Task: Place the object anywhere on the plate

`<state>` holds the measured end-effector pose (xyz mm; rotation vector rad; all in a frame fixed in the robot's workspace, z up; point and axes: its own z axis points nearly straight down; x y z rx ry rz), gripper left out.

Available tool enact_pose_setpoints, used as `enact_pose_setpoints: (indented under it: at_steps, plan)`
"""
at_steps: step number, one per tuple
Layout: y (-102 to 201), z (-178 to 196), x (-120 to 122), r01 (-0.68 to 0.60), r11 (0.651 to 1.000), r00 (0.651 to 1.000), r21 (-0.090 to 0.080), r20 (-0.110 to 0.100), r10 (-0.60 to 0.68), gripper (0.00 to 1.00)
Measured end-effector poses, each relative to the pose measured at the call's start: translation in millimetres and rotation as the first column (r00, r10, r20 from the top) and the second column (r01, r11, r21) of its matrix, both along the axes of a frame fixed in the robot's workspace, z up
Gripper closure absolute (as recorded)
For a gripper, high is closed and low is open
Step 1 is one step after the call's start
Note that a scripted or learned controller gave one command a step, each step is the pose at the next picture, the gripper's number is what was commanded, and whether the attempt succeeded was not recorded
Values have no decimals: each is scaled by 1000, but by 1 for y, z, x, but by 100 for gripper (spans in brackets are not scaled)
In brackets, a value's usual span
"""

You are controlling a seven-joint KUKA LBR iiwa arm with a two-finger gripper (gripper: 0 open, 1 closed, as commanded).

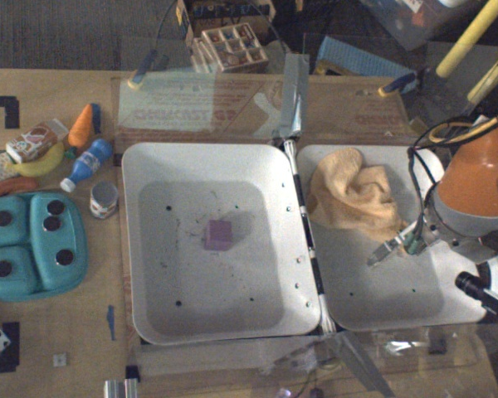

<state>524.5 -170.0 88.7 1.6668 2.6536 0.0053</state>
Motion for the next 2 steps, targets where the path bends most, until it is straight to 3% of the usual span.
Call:
enact_pose_setpoints:
  at_steps: [1, 2]
  plan:
    - [0, 0, 0, 0, 1000, 1000, 0, 0, 0, 0]
    - [18, 20, -32, 309, 951, 951, 2, -11, -309, 0]
